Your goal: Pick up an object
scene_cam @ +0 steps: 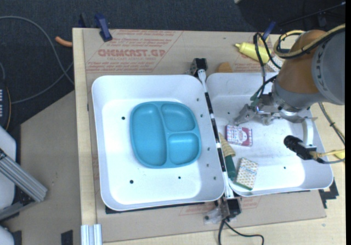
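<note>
Arm (315,68): grey with an orange band, reaching in from the right over the right bin.
End effector (258,113): low in the right bin, near its back wall. I cannot tell how it is set.
Left bin (107,129): holds a blue tray.
Tray (164,134): blue, with three sections, lying flat in the middle of the left bin.
Right bin (285,175): holds small things near its left side.
Packet (239,136): pink and white, flat on the bin floor, just in front of the end effector, apart from it.
Pouch (247,172): pale with a pattern, near the front edge.
Stick (227,157): green and tan, lying along the left wall, touching the pouch.
Counter (142,49): brown board with red print under both bins.
</note>
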You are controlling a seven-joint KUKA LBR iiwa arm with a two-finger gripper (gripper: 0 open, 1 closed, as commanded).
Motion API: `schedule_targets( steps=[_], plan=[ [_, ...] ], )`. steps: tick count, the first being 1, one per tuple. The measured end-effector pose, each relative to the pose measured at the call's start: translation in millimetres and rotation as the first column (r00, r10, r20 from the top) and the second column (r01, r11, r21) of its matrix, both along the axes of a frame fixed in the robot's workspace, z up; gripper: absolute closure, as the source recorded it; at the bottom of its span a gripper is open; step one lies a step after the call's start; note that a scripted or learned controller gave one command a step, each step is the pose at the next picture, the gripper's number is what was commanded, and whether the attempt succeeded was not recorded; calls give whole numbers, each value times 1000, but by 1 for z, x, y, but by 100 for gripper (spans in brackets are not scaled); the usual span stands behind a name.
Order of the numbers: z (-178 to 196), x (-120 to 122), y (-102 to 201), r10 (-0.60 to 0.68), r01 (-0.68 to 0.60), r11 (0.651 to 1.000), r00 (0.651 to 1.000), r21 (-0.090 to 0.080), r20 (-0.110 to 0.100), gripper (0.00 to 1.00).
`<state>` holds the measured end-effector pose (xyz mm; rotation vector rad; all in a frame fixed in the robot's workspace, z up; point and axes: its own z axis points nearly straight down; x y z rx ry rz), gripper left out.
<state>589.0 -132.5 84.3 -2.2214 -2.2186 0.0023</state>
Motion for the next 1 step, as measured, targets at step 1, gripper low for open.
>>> schedule_targets(
  steps=[1],
  plan=[
    [0,-22,39,2,-2,1000,1000,1,0,0]
  ],
)
